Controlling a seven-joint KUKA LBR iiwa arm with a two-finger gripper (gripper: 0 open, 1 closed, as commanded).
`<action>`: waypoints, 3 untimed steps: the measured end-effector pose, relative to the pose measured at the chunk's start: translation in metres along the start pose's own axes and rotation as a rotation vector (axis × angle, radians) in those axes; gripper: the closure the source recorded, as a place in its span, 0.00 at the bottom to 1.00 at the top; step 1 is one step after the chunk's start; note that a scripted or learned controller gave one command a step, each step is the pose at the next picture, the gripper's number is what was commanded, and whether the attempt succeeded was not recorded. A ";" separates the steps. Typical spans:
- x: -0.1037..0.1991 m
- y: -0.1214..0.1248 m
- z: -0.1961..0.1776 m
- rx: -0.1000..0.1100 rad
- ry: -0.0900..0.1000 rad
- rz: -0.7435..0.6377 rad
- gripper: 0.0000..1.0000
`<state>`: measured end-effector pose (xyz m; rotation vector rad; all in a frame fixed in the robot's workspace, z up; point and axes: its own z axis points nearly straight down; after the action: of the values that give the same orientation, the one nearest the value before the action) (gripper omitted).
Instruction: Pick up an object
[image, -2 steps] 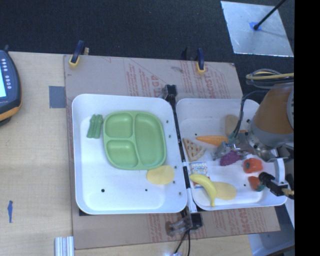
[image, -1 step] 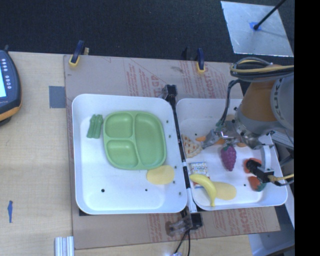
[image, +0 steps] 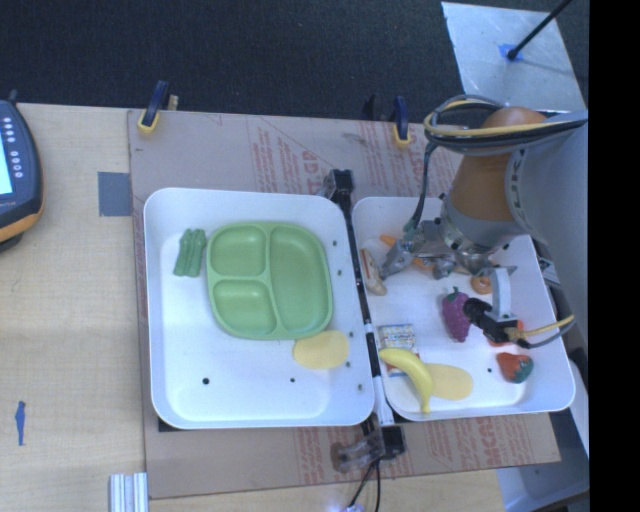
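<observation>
Jaws are hard to judge: the gripper (image: 415, 250) hangs low over the right bin (image: 560, 385) near its far edge, and I cannot tell its state. Nearby lie a purple grape bunch (image: 457, 314), perhaps plastic, and a curved yellow banana (image: 412, 373).

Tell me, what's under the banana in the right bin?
The banana lies partly on a flat pale yellow piece, which sticks out to its right. Its upper end sits just below a small packet. Whatever part of the yellow piece is beneath the banana is hidden.
</observation>
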<state>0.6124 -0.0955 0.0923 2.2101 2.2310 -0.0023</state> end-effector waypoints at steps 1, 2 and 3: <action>0.003 0.046 0.000 0.001 0.002 0.003 0.00; -0.051 0.043 0.000 0.001 -0.001 0.010 0.00; -0.045 -0.057 -0.001 0.012 0.004 0.008 0.00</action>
<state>0.5561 -0.1412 0.0930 2.2269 2.2308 -0.0111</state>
